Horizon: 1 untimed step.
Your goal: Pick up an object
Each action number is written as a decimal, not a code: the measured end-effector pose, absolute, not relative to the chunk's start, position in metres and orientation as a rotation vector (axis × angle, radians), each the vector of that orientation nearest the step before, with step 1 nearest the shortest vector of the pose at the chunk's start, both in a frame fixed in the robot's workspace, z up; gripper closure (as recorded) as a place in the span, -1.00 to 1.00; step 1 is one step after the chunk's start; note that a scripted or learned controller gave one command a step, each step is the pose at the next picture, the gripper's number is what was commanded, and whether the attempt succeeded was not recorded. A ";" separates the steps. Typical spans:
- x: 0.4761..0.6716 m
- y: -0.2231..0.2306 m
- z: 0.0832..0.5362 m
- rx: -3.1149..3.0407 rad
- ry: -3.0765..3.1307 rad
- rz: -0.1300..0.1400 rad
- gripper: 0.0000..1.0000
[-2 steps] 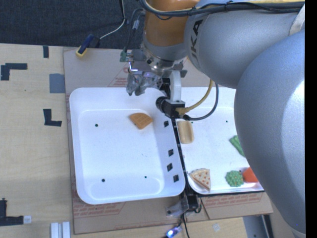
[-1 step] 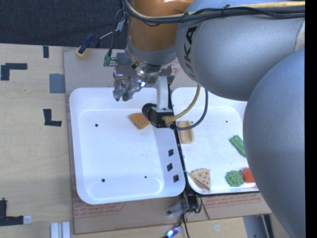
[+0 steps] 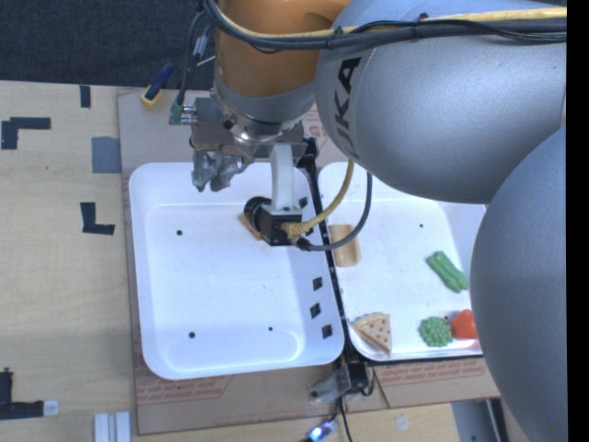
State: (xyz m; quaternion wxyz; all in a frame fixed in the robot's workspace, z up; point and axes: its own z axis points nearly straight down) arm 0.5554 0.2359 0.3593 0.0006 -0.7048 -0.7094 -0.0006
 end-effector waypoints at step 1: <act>0.488 0.233 0.344 -2.216 -2.222 0.009 1.00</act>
